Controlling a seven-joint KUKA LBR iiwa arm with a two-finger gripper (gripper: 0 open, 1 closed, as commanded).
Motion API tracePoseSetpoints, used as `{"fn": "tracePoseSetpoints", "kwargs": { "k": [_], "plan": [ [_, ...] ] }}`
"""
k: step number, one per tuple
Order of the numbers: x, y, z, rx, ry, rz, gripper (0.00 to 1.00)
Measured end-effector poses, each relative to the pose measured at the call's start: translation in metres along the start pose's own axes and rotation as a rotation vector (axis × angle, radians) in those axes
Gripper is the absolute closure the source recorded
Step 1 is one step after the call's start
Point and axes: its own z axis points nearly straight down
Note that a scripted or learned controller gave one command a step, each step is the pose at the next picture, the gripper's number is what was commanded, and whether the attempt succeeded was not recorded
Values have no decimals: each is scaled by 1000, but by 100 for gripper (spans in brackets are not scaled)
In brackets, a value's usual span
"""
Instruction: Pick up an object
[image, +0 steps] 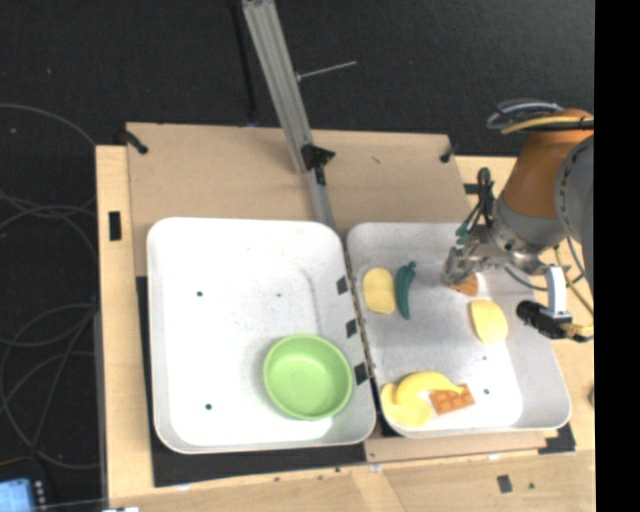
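On the left half of the frame the left bin (200, 300) carries a green bowl (308, 375) near its lower right corner, and nothing touches it. Moving right, the right bin (540, 400) has several small things: a pale yellow piece (378, 291) with a dark green pepper-like item (405, 289) just beside it, a yellow banana-like object (415, 395) at the lower edge with an orange block (451, 400) lying against it, and another pale yellow piece (489, 321) toward the right.

As I judge it, the pick is not done. Every object that I can see lies on a bin floor, and nothing is lifted. The tool (463, 272) is low in the upper right part of the right bin, and a small orange thing (467, 286) sits directly at its tip (it is partly covered, so I cannot name it). This seems to be the chosen object. Whether the tool is spread or closed I cannot tell from this angle, and I cannot say if it grips the orange thing or only touches it. Closing and lifting are probably what is left.
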Motion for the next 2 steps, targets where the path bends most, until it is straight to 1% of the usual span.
{"fn": "tracePoseSetpoints", "kwargs": {
  "k": [1, 2],
  "plan": [
    [-3, 2, -44, 4, 6, 1, 100],
    [-1, 14, -96, 3, 6, -1, 100]
  ]
}}
